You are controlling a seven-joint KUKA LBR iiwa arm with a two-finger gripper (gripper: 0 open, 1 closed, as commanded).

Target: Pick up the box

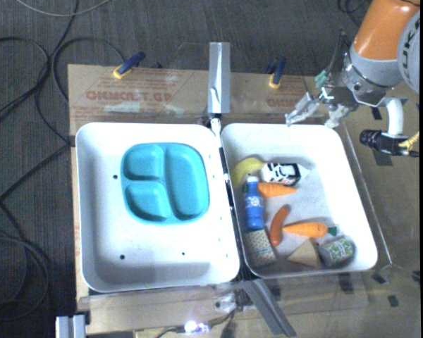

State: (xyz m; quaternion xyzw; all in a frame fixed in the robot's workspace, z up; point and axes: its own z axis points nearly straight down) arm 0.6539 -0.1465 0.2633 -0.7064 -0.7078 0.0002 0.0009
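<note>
Spanning the near part of the table (92, 101): two shallow white bins, side by side. Left bin (99, 245): one turquoise divided tray (166, 182). Right bin (352, 189): near edge, a tan wedge (304, 253) and a small can (337, 250); a patterned box (259, 248) at the near left corner; two carrots (307, 228); a red sausage (278, 225); a blue bottle (253, 203); a yellow fruit (245, 167); a black-and-white item (282, 172). Beyond: brown board, two blue-and-yellow clamps (128, 65), dark carpet with cables. Gripper (311, 108): above the right bin's far rim, fingers apart, holding nothing.
</note>
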